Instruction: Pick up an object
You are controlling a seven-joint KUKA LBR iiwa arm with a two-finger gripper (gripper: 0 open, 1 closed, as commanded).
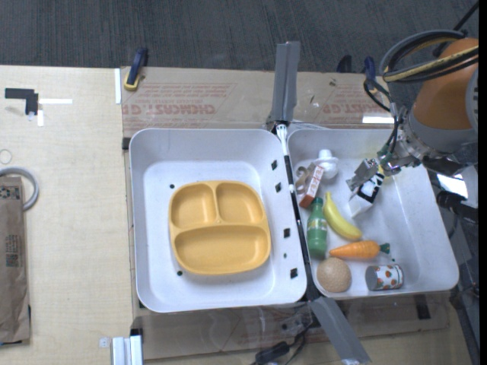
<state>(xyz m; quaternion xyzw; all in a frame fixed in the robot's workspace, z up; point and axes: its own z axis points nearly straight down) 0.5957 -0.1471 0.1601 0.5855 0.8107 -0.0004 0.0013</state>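
Observation:
My gripper (366,182) hangs over the right bin (426,226), in its upper middle, with its fingers apart and nothing between them. Just left of and below it lies a yellow banana (339,217). Along the bin's left side are a green bottle (316,233) and a brown bottle (311,185), with a small white object (326,159) above them. An orange carrot (355,250), a tan round object (333,274) and a small patterned can (384,277) lie near the bin's front.
The left bin (152,204) holds a yellow divided plate (219,227). A grey divider post (285,82) rises between the bins at the back. The arm's orange band and cables (437,74) fill the top right. A brown bag (11,257) lies at far left.

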